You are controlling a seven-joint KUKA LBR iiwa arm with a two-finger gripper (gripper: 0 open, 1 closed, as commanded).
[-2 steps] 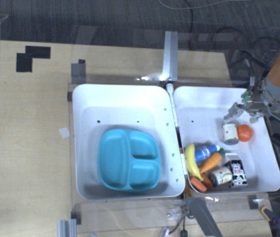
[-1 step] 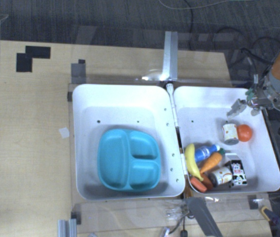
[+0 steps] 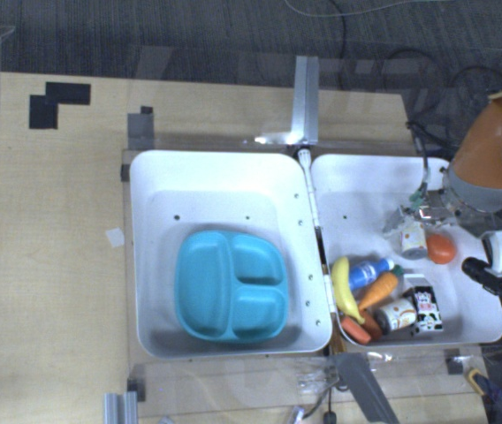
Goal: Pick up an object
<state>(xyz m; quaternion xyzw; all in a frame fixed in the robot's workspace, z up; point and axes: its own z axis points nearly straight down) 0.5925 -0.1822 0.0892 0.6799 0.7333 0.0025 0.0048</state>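
The gripper (image 3: pixel 413 222) sits upper-middle of the right bin (image 3: pixel 357 179), low over the bin floor; whether it's spread or pinched can't be told at this res.

Nearest candidate is the orange ball (image 3: pixel 442 250), just right of and below the gripper, lying alone on bare floor. It looks small, round, prob. light and smooth plastic, so likely to roll or squirt out; best taken across its widest part, straight down.

The rest of the right bin is a tight heap at lower centre: banana (image 3: pixel 345 291) on the left edge, blue bottle (image 3: pixel 368 271) touching it, carrot (image 3: pixel 378 291) slanted below the bottle, a small printed can (image 3: pixel 399 314) and a black-white box (image 3: pixel 425 309) alongside, and a red item (image 3: pixel 357 330) at the btm. All look like light, rigid toys, but crowded, so finger room is poor.

The left bin (image 3: pixel 224 170) holds one blue divided plate (image 3: pixel 231 284), lower centre, flat and hard to grab except by the rim.
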